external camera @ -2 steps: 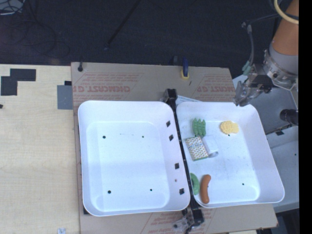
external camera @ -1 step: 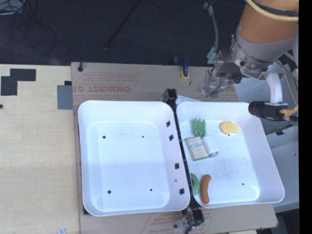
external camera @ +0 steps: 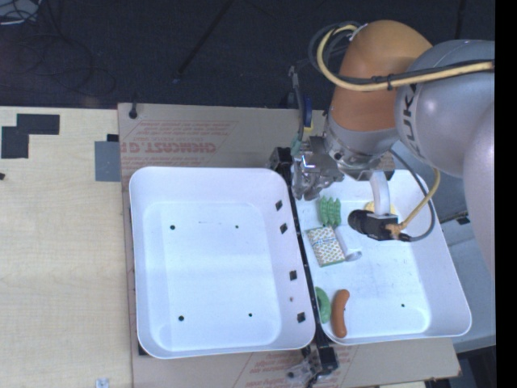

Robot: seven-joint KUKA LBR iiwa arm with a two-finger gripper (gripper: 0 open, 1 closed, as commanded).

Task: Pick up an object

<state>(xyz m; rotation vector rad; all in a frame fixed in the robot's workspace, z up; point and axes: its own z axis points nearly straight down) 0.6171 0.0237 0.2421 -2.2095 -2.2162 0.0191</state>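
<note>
My gripper hangs over the back left corner of the right bin, below the orange band of the arm. Just in front of it lies a small green ridged piece. Nearer the front, a patterned beige packet lies flat. At the bin's front left, an orange-brown sausage shape lies beside a green pod. Nothing visible sits between the gripper's fingers, whose tips are hard to make out against the metal wrist.
The left bin sits beside the right one, their rims touching. A black cable plug and yellow cable hang from the arm over the right bin. Brown cardboard lies under both bins.
</note>
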